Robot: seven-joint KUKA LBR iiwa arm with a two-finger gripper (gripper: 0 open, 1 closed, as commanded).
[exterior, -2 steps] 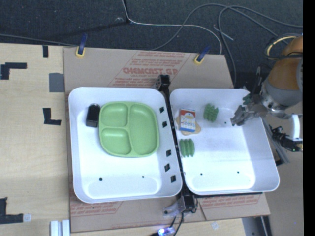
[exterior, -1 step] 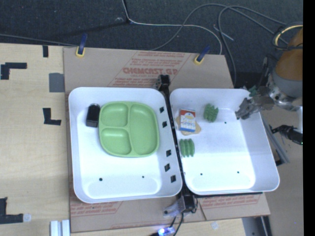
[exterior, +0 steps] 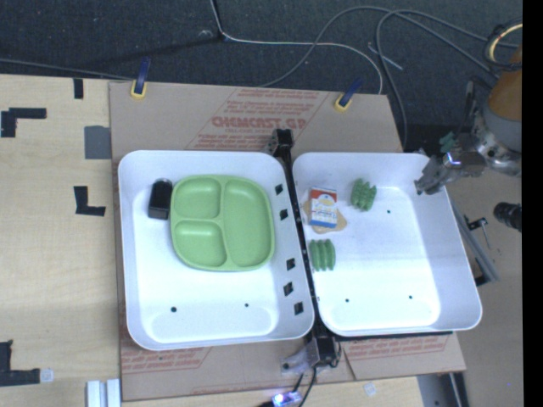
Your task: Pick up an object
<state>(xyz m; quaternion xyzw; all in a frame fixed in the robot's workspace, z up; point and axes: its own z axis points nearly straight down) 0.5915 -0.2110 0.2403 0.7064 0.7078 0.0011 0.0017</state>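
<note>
Resting on cardboard (exterior: 254, 117) over pale bench (exterior: 51, 253) — two bins (exterior: 136, 227), dark carpet (exterior: 102, 15), end effector (exterior: 431, 179) grip unclear.

Arm at the right edge, wrist angled down-left

The gripper (exterior: 434, 176) points down and left; directly behind it up-right sits the grey wrist (exterior: 501, 142), then the orange band (exterior: 507, 96) above that.

right bin (exterior: 441, 303) front bare, green plate (exterior: 222, 223) fills left

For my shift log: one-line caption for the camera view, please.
Gripper at the right bin's far right rim; two green pieces and a small card inside; green plate in left bin.
</note>
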